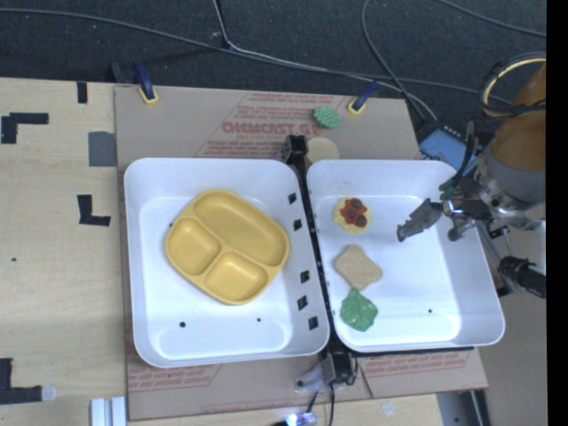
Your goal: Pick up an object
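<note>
Three small toy foods lie in the right bin [470,327]. They are a round yellow tart with red berries [352,214], a tan slice of toast [358,266] and a green leafy piece [358,311]. My gripper [434,230] hovers over the bin's right half, to the right of the tart and apart from it. Its two dark fingers stand open, with only white bin floor showing between them. The grey arm with its orange band [524,140] comes in from the right edge.
A yellow divided plate [227,246] lies in the left bin [142,327]. A green knobbly toy [327,116] and a beige disc [323,148] rest on the cardboard behind the bins. Cables run across the dark floor at the back.
</note>
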Available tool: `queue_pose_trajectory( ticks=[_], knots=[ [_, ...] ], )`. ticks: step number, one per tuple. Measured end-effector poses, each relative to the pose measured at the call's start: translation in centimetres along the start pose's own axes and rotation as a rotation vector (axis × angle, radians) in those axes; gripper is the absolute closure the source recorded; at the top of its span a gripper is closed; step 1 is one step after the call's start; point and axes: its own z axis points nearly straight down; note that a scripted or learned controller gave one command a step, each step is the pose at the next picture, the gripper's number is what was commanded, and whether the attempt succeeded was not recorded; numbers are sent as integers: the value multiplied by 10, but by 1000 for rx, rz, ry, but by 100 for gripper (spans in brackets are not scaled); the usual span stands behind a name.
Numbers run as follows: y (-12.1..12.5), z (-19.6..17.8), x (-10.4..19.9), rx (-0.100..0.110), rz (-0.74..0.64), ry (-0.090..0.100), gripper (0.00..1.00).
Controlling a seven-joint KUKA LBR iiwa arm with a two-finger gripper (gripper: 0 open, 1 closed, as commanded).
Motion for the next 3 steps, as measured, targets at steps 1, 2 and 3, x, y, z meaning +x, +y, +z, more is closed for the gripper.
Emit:
queue_pose_trajectory(
  ticks=[1, 2, 3],
  knots=[
    [2, -5, 0, -10, -3, -2, 0],
    [4, 38, 0, -7, -3, -2, 0],
    [2, 83, 6, -6, -3, -1, 0]
  ],
)
